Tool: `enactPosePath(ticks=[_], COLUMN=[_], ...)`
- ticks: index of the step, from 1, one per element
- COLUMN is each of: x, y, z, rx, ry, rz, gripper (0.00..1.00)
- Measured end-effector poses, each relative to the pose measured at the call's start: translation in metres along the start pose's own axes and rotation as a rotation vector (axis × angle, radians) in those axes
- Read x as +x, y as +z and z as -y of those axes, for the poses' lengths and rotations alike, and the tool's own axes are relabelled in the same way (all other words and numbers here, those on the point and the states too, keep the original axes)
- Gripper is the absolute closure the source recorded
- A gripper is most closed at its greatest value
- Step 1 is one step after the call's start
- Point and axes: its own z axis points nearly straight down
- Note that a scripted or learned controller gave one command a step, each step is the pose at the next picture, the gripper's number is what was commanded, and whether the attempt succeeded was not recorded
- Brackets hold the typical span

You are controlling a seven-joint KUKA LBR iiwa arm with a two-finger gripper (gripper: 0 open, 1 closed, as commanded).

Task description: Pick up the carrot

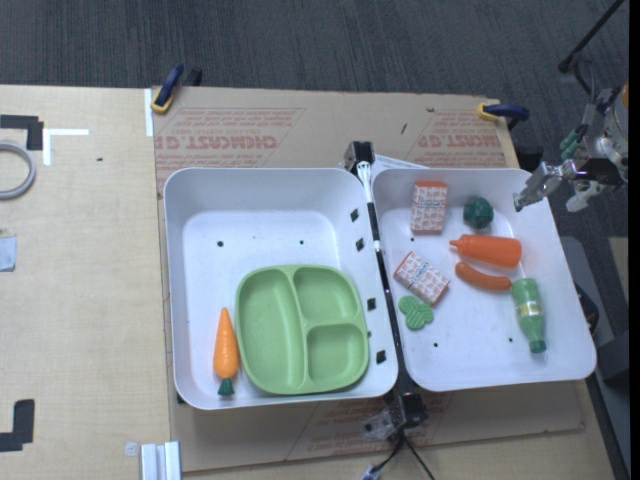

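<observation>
- Lying just left of the green plate, the carrot is resting in the left bin.
- Far right of the plate, the claw is hanging open, gripping nothing, over the right bin's edge.

An orange carrot with a small dark green top lies in the lower left of the frame, on the floor of the left white bin. It points tip-up, green end toward the bottom edge, just beside the green divided plate.
</observation>
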Motion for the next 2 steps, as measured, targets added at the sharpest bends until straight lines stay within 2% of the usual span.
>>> enactPosePath(ticks=[1, 2], x=[0.017, 0.017], y=[0.166, 0.156], z=[0.034, 0.033], rx=[0.000, -0.002], ry=[0.039, 0.041], rz=[-0.001, 0.000], gripper=[0.00, 1.00])
